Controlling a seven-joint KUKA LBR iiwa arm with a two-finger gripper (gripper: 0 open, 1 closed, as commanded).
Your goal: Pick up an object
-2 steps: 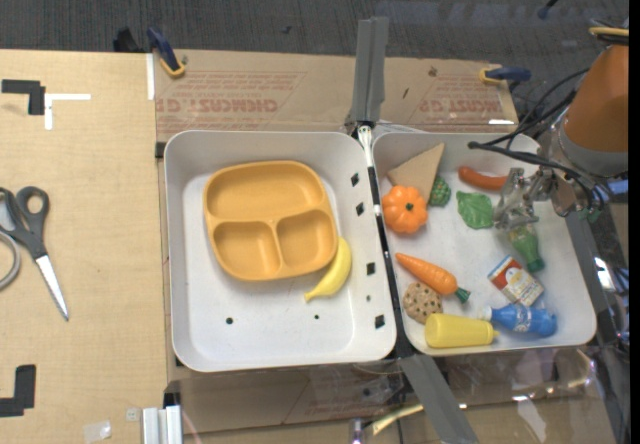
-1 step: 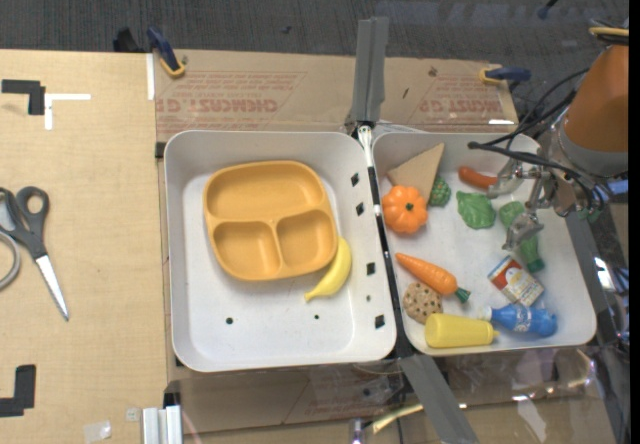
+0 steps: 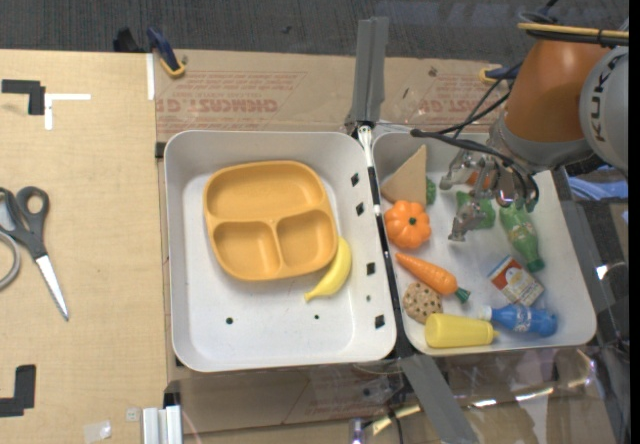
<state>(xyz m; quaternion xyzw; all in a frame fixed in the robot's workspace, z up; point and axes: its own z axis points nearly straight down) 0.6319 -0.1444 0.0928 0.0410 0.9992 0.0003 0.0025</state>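
Right bin (image 3: pixel 578 284), near edge: yellow bottle (image 3: pixel 459 331), blue bottle (image 3: pixel 526 320), cookie (image 3: pixel 421 302) | middle: carrot (image 3: pixel 427 273), pumpkin (image 3: pixel 408 223), green bottle (image 3: pixel 521 236) | far corner: wedge (image 3: pixel 407 175) | gripper (image 3: pixel 468 215) above the middle, fingers apart, gripping nothing | left bin (image 3: pixel 260 344): banana (image 3: pixel 332 272) touching yellow tray (image 3: pixel 270 219)

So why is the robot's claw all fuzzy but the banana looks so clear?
In the camera view, the gripper looks smeared and soft-edged, likely motion blur, while the banana and the yellow divided plate in the left bin are crisp; light is even, with soft shadows under the plate and slight shine on the blue bottle.
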